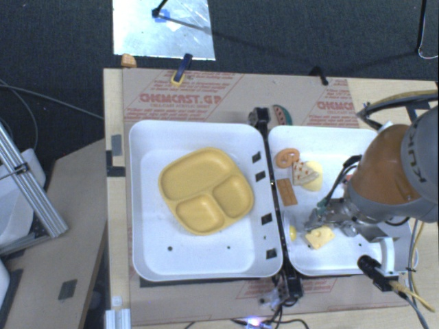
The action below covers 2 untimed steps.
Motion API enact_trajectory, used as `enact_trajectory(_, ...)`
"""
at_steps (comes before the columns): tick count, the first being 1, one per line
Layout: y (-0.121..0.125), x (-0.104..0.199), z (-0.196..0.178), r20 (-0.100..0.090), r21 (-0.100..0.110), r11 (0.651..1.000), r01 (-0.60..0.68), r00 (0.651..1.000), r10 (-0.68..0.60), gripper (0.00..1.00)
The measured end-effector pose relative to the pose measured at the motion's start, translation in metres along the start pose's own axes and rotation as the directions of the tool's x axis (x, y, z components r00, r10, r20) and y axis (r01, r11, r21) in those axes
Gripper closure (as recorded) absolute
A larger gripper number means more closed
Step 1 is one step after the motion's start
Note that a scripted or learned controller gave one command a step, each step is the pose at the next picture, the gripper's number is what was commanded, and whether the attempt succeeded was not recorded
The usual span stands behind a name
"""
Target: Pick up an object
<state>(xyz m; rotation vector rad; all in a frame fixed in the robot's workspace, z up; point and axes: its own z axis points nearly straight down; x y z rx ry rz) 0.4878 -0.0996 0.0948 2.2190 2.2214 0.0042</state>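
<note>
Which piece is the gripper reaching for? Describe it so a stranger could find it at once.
Start at the right white bin, where the grey and orange arm comes in. The gripper sits low over a pale yellow wedge of toy cheese near the bin's front. A second cheese wedge lies farther back beside a round pretzel and a brown cracker; the target lies apart from that group.

Yellow divided tray (206, 190) in left bin (140, 252), foil sheet (163, 19) beyond bench
</note>
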Motion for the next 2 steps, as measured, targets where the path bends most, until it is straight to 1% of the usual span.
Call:
enact_trajectory(1, 0.081, 0.076, -0.096, -0.001, -0.014, 1.000, 0.014, 1.000, -0.014, 1.00)
enact_trajectory(2, 0.057, 0.161, -0.132, -0.003, -0.001, 1.000, 0.012, 1.000, -0.012, 1.00)
